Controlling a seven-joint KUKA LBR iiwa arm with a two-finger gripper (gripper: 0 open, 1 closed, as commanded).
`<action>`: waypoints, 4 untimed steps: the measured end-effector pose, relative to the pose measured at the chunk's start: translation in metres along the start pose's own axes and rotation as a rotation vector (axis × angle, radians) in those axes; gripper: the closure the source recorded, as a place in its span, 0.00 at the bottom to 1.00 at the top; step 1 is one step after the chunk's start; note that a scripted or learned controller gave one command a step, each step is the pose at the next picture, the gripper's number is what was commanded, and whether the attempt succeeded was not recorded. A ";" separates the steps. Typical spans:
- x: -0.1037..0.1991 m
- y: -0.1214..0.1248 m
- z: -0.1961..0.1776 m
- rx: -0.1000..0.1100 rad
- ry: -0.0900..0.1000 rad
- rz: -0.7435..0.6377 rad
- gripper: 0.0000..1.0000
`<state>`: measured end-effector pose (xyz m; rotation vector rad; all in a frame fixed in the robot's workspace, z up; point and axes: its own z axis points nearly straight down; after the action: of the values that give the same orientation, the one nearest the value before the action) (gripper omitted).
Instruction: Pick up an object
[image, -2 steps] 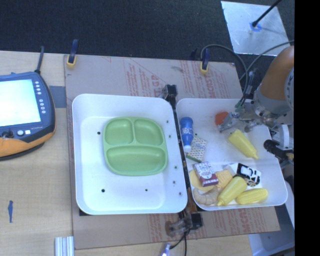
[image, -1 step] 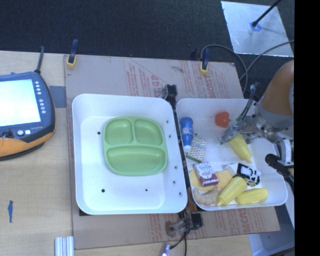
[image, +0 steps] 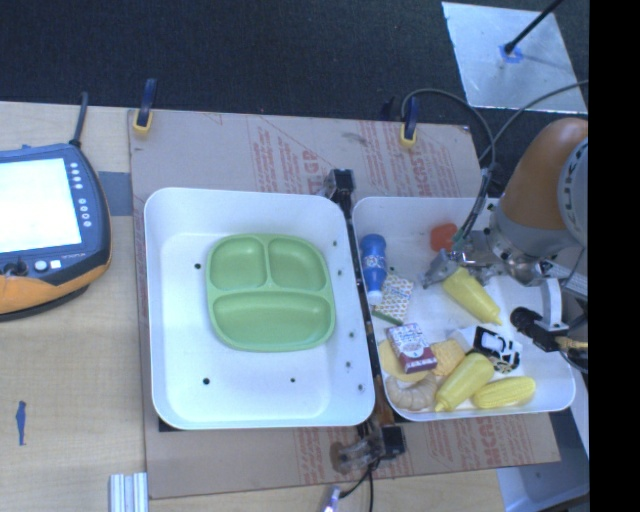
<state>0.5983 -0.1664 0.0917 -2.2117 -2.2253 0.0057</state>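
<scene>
The right bin (image: 418, 214) holds several small objects. My gripper (image: 441, 268) hangs low over the middle of this bin, at the upper-left tip of a yellow cone-shaped piece (image: 472, 294). An orange-red piece (image: 443, 237) lies just behind the gripper. To its left stand a blue bottle (image: 373, 262) and a checkered packet (image: 394, 298). Nearer the front lie a small red box (image: 411, 347), a black-and-white object (image: 496, 347), a yellow banana-like piece (image: 463, 380), a corn cob (image: 503, 392) and a tan piece (image: 409, 393). Nothing shows as lifted.
The left bin (image: 160, 300) holds a green divided plate (image: 270, 292). A teach pendant with a white screen (image: 45, 225) lies on the bench at far left. Clamps (image: 144, 118) pin the cardboard at the back. The arm's grey body (image: 545, 220) covers the right bin's far right side.
</scene>
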 end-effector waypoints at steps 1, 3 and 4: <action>-0.001 0.000 -0.010 0.001 0.000 -0.001 1.00; 0.020 -0.014 0.000 -0.001 -0.001 0.001 0.00; -0.046 -0.084 0.001 -0.002 0.000 0.004 0.00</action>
<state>0.5147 -0.2127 0.0916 -2.2175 -2.2223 0.0037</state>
